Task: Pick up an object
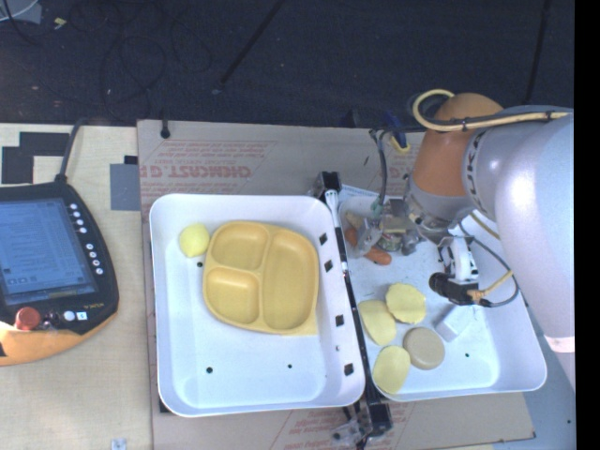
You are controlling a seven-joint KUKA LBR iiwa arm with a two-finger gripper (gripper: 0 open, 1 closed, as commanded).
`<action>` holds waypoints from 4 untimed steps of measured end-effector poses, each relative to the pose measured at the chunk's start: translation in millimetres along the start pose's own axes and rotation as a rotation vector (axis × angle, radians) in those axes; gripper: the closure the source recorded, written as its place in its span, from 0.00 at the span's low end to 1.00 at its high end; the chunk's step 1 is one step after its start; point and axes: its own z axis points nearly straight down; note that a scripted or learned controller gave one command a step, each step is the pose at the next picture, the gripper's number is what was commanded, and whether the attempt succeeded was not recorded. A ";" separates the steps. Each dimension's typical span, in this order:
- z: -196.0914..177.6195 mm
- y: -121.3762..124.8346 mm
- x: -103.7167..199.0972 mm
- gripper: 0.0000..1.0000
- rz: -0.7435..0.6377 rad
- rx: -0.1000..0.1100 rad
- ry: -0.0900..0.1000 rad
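In the right bin [511, 368], my gripper [386, 235] is low at the far left corner, under the orange-banded wrist [441, 172]. A small orange-red piece [379, 257] lies just below it, and a brownish piece [353, 226] sits to its left by the bin wall. Whether either one touches the gripper is too dark to tell. Nearer the front lie three pale yellow flat pieces [406, 302] [378, 322] [392, 368], a tan round disc [424, 348] and a small grey block [445, 326].
The left bin [178, 364] holds a yellow divided plate [261, 276] and a small yellow ball [194, 240]. A black divider [342, 289] separates the bins. A black cable loop [459, 289] hangs off the arm over the right bin. A teach pendant [47, 261] lies far left.
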 end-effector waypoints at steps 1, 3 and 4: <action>-14.5 -1.4 -75.9 0.00 0.005 0.000 -0.002; -52.1 -0.3 -10.9 0.00 0.000 -0.002 0.000; 7.4 -2.1 -55.4 0.00 0.004 0.005 -0.001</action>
